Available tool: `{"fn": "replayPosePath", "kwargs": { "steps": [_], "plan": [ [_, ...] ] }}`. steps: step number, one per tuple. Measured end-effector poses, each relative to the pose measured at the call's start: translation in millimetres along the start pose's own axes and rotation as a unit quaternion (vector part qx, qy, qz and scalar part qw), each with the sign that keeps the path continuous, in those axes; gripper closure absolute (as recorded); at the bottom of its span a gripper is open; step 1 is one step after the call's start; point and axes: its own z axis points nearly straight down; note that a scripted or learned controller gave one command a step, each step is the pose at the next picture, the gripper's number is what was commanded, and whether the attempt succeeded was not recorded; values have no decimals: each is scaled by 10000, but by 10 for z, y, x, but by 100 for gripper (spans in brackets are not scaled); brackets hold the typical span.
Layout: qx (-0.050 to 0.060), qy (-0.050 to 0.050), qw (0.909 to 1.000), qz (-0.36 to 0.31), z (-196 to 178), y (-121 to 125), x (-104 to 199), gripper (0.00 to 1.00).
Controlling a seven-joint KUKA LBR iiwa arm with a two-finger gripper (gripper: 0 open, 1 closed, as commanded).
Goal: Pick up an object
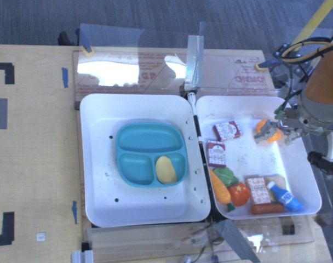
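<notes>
So the arm (pixel 320 86) comes in from the right and most of it is cut off by the frame edge, you just get the orange band and some grey wrist with cables looped above it. The gripper (pixel 269 131) is down over the upper right part of the right bin (pixel 311 174), right at a small orange object (pixel 263 128). Metal parts sit on top of that object and it's all kind of smeared together, so I honestly can't tell whether the fingers are spread, closed, or actually pinching it.

The rest of the right bin is easier: two small red-and-white cartons (pixel 227 130) (pixel 216 153) near its left side, then a pile along the bottom with a carrot (pixel 221 189), something green (pixel 228 176), a tomato (pixel 240 194), another little carton (pixel 257 189), a blue bottle (pixel 285 198) and a reddish sausage-looking thing (pixel 268 208) partly tucked under the bottle.

The left bin (pixel 95 163) holds a teal divided tray (pixel 135 163) with a yellow lemon-ish object (pixel 166 170) in its lower right compartment. Clear plastic sheets behind the bins throw glare, so the surface (pixel 29 158) back there is hard to read.
</notes>
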Motion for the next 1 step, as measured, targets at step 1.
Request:
{"fn": "replayPosePath", "kwargs": {
  "steps": [1],
  "plan": [
    [-80,-21,9945,-1048,543,452,-141,0]
  ]
}}
